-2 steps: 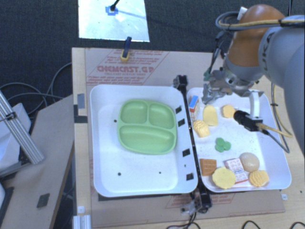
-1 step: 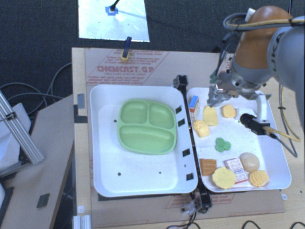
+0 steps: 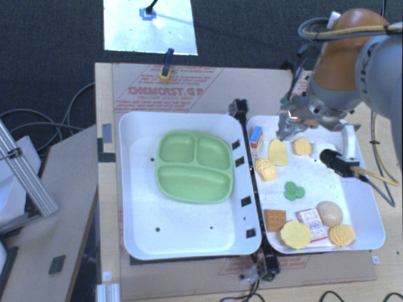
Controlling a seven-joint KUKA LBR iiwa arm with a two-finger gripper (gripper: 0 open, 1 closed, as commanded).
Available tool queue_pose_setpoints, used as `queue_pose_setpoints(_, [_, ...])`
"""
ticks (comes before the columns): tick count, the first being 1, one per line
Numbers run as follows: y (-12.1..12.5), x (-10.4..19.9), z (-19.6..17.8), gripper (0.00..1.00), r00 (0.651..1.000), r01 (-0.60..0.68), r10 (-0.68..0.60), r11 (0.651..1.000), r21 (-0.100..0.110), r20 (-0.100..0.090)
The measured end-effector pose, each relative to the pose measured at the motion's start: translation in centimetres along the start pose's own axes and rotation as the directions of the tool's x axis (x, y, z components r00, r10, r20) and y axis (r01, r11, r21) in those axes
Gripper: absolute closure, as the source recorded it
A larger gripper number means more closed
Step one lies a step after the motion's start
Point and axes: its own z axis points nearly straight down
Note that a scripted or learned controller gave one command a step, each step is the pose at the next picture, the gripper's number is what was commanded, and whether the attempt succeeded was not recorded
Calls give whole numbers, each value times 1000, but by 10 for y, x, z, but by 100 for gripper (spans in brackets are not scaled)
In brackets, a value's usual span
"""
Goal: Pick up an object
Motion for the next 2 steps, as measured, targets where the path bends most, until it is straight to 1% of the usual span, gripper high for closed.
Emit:
queue_pose_setpoints(1, [-1,5,-5,100,1000,4,-4,1000,0,-1])
queue_pose_setpoints(2, [9,7,-7,100,1000,5,-5,1000,-2,-1])
